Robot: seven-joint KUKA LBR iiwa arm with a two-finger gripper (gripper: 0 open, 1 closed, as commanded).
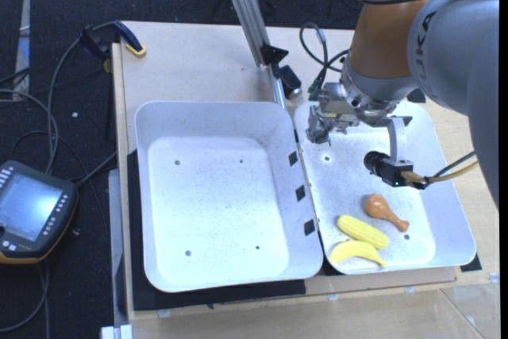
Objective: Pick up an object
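1. At the far left edge of the frame we note the teach pendant (32, 206), lying on the dark floor beside the bench, its cable trailing away; it sits clear of the work area.
2. Left of centre we find the left bin (159, 131), a shallow white tray with upturned walls that keep items from sliding off.
3. Touching it on its right edge is the right bin (444, 171). In its lower part, at the lower right of the frame, lie three candidate objects close together: a yellow banana (356, 252), a corn cob (363, 230) just above it, and an orange drumstick (384, 211) further right.
4. The gripper (319, 129) hangs over the upper left corner of the right bin, well apart from the objects. We cannot tell its state.
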